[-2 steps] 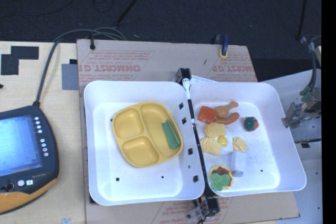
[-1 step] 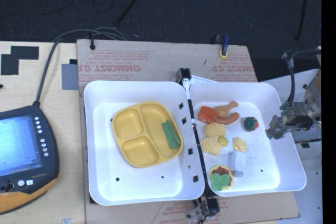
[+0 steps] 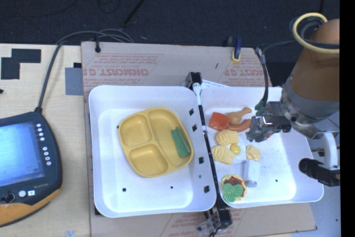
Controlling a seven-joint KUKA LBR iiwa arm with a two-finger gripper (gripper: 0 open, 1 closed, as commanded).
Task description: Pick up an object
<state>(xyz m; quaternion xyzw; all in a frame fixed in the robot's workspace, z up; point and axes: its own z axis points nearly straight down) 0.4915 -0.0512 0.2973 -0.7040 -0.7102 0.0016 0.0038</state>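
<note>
Orange plastic drumstick toy (image 3: 239, 117) lies right of centre in my white right bin (image 3: 288, 188); my hand (image 3: 260, 129) hovers beside it, grip state unreadable.

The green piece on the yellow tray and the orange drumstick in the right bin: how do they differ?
The green piece is a straight bar; the orange drumstick is curved, with a rounded end. The green piece lies on the yellow tray in the left bin; the drumstick lies among other toy food. Both lie flat.

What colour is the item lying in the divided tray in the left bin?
Green, lying in the yellow divided tray; the overhead camera view shows it clearly.
</note>
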